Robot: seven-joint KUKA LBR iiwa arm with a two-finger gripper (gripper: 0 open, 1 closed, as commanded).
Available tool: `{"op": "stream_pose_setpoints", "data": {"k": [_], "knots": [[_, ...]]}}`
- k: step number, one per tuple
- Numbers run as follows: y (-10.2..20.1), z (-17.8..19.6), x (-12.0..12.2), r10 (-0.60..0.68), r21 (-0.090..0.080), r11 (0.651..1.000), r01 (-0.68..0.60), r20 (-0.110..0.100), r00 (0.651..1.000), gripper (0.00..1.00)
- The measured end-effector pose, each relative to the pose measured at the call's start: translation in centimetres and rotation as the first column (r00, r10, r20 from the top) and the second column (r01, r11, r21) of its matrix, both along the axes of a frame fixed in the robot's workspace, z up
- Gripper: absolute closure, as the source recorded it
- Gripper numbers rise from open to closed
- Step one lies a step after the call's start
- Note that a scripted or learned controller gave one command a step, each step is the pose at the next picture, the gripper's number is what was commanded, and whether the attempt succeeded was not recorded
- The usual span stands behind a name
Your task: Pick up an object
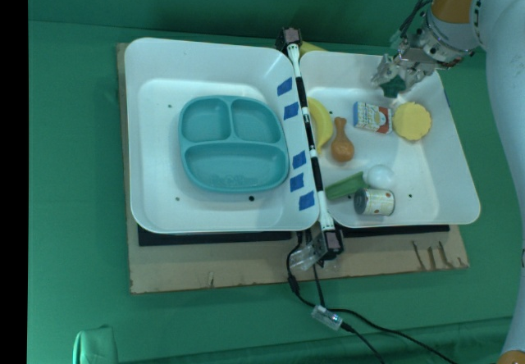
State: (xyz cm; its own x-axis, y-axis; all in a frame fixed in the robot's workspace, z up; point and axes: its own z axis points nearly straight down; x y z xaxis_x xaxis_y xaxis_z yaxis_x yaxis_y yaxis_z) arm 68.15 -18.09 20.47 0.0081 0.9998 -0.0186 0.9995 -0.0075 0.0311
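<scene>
On green-covered bench [74, 190]: cardboard sheet [205, 276] under two white bins; claw [394, 82] state unclear.

This is a robot lab test bench, not a home or kitchen. A green cloth covers the surface [74, 190] and backdrop. On it lies a cardboard sheet [205, 276] carrying two white bins [156, 67] taped together with blue tape [285, 87]. Loose black cables [361, 329] trail from the front of the cardboard sheet.
</scene>
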Motion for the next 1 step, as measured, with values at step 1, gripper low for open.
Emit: {"op": "stream_pose_setpoints", "data": {"k": [1], "knots": [[10.35, 8.81, -5.51, 0.004, 0.016, 1.0, -0.004, -0.018, 1.0, 1.0]]}}
